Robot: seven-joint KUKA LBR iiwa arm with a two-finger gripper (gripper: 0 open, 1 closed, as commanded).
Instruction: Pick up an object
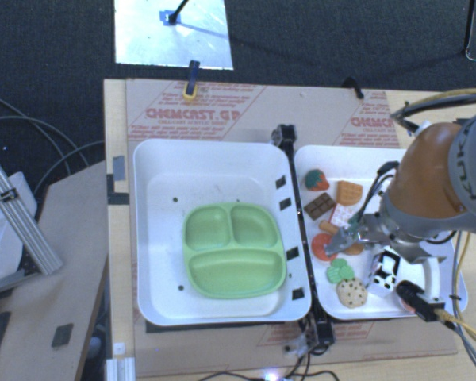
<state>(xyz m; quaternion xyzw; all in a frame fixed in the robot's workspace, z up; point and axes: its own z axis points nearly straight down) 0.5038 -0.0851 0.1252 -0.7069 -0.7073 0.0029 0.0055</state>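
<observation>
The gripper (345, 236) is low in the right bin (357, 155), at the middle right of the frame. It hangs over a heap of toy food. I cannot tell if it has caught anything. Under its tip sits a flat red round piece (324, 249), likely the pick. Close by lie a brown chocolate bar (320, 205), an orange cracker (349, 192), green broccoli (340, 271) and a spotted cookie (351, 292). The left bin (166, 213) holds a green tray (234, 249) for sorting.
</observation>
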